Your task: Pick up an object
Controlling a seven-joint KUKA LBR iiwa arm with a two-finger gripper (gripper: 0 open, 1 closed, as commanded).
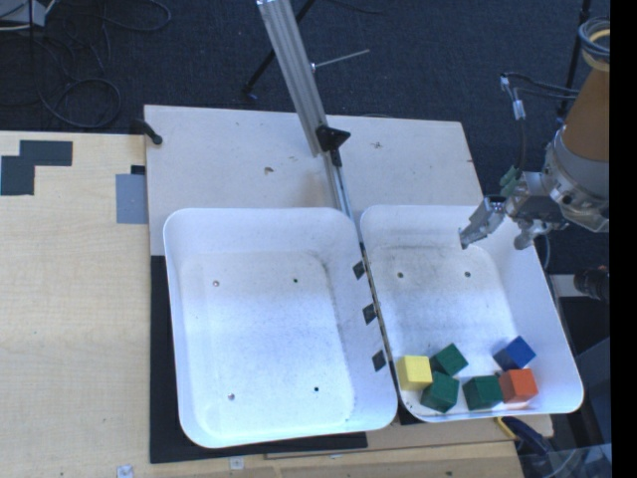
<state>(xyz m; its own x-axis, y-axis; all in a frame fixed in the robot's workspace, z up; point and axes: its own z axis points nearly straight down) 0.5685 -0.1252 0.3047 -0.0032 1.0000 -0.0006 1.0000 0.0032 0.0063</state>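
The gripper hangs open and unladen above the right bin's far rim; toward the right bin's near edge cluster yellow, green, blue and orange blocks. No writing is legible.

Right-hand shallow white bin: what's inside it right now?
Inside the right-hand shallow white bin: a yellow cube, three dark green cubes, a blue cube and an orange cube, clustered at its near edge. Nothing visibly hidden.

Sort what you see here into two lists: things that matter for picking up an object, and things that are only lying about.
For the job: gripper; yellow block; three green blocks; blue block; orange block; right bin.

Lying about: left bin; metal rail; floor cables.
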